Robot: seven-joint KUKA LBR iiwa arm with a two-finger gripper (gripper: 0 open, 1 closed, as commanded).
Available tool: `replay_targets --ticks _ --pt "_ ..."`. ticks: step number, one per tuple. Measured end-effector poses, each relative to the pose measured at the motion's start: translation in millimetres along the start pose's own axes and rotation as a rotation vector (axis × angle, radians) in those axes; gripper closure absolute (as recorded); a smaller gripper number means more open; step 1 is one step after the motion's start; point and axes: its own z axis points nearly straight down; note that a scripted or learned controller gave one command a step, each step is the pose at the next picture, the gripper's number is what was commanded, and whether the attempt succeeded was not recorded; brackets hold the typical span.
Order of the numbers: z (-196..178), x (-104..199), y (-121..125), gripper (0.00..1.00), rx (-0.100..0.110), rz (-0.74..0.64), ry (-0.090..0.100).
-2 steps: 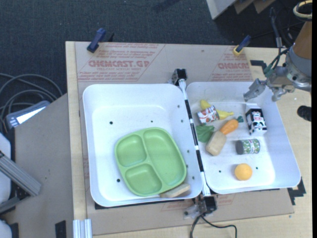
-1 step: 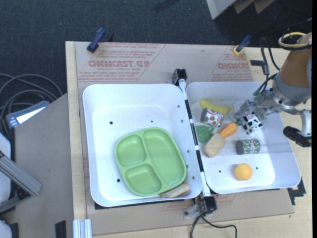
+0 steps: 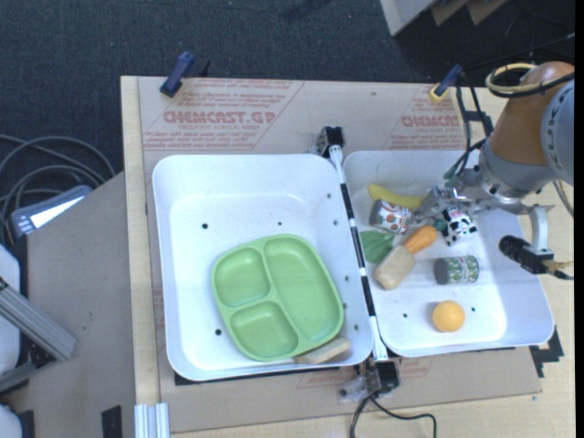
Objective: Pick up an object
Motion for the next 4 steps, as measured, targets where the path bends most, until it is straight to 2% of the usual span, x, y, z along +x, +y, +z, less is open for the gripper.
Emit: replay_targets --ticks 2,3,4 --pt "1.4 78.3 -75.7 0.0 0.001 0.001 0.001" --pt "1.4 90.4 -94.1 0.0 0.003 0.003 0.001" --pt "-8.7 90.1 -93.5 1.0 0.0 0.003 0.0"
